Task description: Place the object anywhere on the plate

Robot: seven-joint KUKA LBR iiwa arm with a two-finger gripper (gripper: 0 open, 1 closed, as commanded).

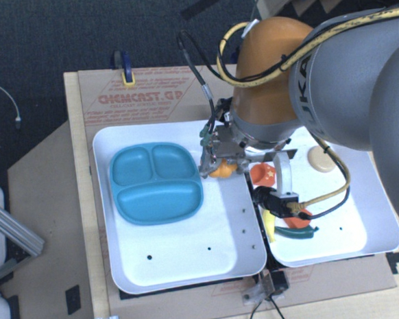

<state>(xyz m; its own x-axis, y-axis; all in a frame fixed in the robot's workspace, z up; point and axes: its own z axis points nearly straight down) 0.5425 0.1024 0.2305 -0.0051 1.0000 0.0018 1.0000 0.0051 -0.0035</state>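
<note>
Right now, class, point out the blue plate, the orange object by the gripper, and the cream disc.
blue plate (157,183), camera view, large lower compartment.
orange object (222,169), camera view, its visible middle.
cream disc (320,159), camera view, top face.

A bulky grey arm (358,74) is filling the upper right, wearing a rounded orange band (267,54), with yellow and black cables (231,43) looping around it.

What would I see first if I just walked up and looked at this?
Probably the big grey robot arm with its orange band, reaching in from the right over the two white bins. Next, the bright blue plate with three sections, lying in the left bin. Its claw sits just right of the plate, with a small orange-yellow object at its tip.
</note>
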